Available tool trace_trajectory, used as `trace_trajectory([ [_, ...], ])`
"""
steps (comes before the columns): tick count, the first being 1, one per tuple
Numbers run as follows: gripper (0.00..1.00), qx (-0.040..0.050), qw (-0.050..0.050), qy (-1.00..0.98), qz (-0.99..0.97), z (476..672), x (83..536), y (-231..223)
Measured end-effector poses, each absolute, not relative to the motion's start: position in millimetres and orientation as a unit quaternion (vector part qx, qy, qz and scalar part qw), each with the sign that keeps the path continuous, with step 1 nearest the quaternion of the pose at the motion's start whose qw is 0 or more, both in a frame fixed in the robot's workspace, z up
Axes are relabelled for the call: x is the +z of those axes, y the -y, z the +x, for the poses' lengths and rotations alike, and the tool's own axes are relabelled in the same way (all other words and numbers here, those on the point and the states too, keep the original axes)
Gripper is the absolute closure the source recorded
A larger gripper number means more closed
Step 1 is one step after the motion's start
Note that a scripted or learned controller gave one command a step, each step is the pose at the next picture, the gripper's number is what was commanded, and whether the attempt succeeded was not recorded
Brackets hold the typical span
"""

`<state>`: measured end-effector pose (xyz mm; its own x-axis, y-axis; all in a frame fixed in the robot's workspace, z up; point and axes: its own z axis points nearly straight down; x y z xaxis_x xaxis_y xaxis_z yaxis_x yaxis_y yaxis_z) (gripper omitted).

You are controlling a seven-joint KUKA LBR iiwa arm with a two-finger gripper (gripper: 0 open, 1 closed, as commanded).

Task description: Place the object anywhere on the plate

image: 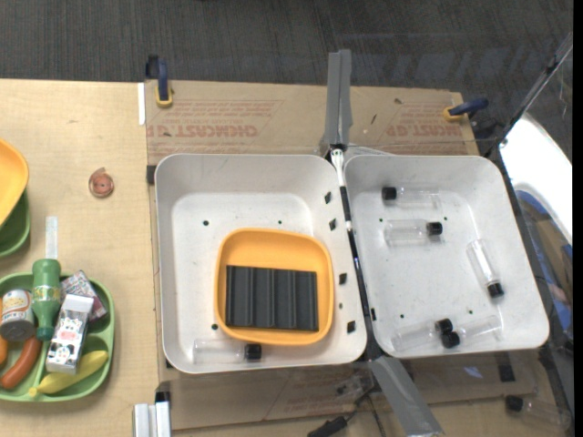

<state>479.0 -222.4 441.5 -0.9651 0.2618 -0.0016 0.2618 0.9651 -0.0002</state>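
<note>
Vial [228, 351], clear with a black cap, lies in the left bin [182, 244] by the front edge of the yellow plate [273, 240], possibly touching it. A dark ridged block [272, 298] sits on the plate. More vials [414, 233] lie scattered in the right bin [510, 244].

Robotics lab or test bench, not home. Evidence: two shallow white bins [264, 189] side by side on cardboard sheet [237, 121] held by clamps [159, 85]; metal divider post [339, 98] between bins; grey carpet floor [273, 16]; wooden table [64, 144] at left with green tray [100, 358] of toy food; clear vials [414, 233] as test pieces.
</note>
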Motion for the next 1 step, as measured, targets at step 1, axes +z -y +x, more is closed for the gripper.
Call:
trace_trajectory([
  [1, 0.0, 0.0002, 0.001, -0.998, -0.07, 479.1, 441.2, 222.2],
])
